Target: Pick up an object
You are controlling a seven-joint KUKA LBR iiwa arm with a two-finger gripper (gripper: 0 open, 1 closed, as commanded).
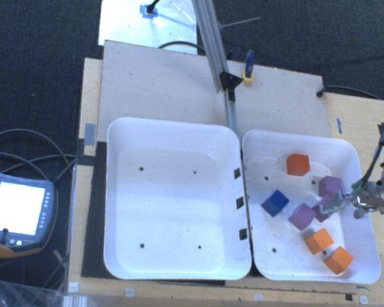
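The right white bin [364, 167] holds several blocks. An orange block [298, 164] lies toward the back and a blue block [275, 203] toward the left. Two purple blocks [330, 186] [302, 216] sit near the middle, with a small darker purple piece [321, 213] between them. Two more orange blocks [318, 240] [339, 259] rest at the front right. My gripper [333, 202] reaches in from the right, low over the bin. Its tip is between the two purple blocks, right by the darker piece.
The left white bin [118, 176] stands beside the right one, with a divider edge [240, 202] between them. A slanted metal pole [211, 35] crosses the back of the bench. A teach pendant [11, 216] lies on the floor at the left.
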